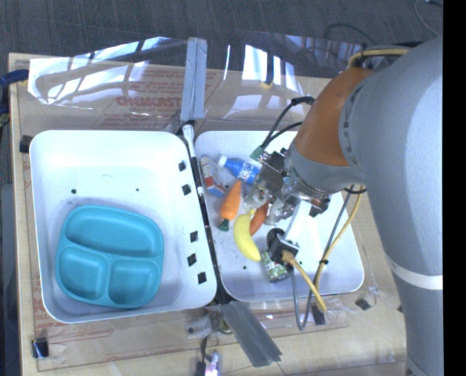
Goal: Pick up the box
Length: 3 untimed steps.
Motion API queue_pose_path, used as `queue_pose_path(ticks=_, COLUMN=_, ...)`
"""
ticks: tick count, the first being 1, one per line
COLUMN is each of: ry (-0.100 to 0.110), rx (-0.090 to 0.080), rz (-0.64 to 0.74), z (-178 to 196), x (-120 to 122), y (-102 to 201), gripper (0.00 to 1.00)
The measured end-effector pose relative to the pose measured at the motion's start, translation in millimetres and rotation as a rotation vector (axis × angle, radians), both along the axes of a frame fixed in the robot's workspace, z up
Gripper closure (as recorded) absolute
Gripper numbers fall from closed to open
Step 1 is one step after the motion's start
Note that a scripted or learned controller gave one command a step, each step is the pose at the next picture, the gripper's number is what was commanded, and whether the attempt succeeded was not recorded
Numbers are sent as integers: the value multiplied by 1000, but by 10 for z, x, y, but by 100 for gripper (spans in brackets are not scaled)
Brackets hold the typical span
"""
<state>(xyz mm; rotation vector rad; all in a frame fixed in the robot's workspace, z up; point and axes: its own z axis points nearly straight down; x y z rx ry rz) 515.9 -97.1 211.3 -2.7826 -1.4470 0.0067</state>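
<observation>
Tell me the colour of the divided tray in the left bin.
Teal blue; the divided tray shows best in the camera view.

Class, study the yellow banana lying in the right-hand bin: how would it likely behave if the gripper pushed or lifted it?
The banana is curved and smooth, so it would probably pivot or slide on the bin floor rather than roll straight. It looks like a toy, so likely light and stiff. The orange carrot beside it may get nudged too.
</observation>
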Motion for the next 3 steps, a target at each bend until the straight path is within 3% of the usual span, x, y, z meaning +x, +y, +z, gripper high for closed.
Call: queue_pose_path(ticks=3, ry=8, rx=1, rz=27, z=266, x=23, y=22, gripper=100)
